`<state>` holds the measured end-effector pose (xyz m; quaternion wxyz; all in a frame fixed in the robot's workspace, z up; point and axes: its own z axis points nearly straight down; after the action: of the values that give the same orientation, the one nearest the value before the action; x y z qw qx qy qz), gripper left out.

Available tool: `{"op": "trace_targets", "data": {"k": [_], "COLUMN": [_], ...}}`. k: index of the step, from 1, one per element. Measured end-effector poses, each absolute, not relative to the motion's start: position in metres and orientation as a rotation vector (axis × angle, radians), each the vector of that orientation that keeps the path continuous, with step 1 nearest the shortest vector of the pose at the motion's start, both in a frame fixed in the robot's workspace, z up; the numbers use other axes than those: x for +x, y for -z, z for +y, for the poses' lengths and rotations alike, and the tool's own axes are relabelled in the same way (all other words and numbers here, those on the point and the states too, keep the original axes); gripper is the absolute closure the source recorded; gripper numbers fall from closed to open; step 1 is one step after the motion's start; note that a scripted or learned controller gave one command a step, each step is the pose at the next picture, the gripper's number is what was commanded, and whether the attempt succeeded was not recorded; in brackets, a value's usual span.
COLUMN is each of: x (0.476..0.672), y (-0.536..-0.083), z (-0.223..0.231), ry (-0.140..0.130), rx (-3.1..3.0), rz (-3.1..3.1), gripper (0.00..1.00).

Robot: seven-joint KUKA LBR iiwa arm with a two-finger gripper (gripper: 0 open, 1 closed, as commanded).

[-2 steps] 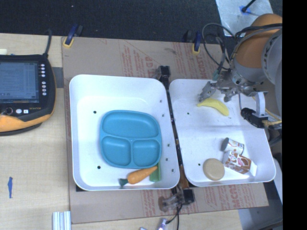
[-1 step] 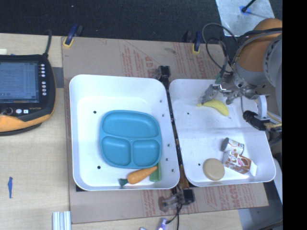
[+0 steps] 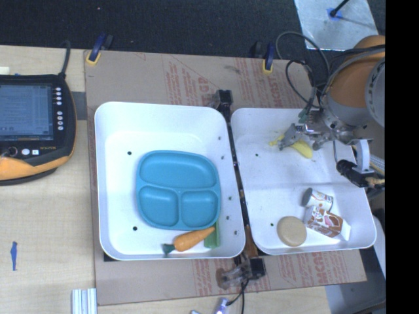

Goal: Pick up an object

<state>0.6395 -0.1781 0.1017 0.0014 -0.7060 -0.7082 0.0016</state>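
**Over the right bin: pincer at a banana**

Up in the right bin [image 3: 262,195], a small yellow banana [image 3: 302,150] lies flat. Pincer [image 3: 296,136] sits right on it w/ fingers spread; nothing pinched yet. Banana looks like a light toy, smooth, prob. slippery and a bit curved. Best grab: across the middle. Its long way runs up-left to down-right.

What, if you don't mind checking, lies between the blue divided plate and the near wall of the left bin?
In the camera view, a toy carrot lies there, just below the blue divided plate, with a small green piece at its right end.
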Motion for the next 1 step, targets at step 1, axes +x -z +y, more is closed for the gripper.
{"op": "trace_targets", "data": {"k": [1], "x": [0.6558], "y": [-0.0920], "z": [-0.2121], "ry": [-0.005], "rx": [-2.215], "rz": [-2.222], "gripper": [0.00]}}
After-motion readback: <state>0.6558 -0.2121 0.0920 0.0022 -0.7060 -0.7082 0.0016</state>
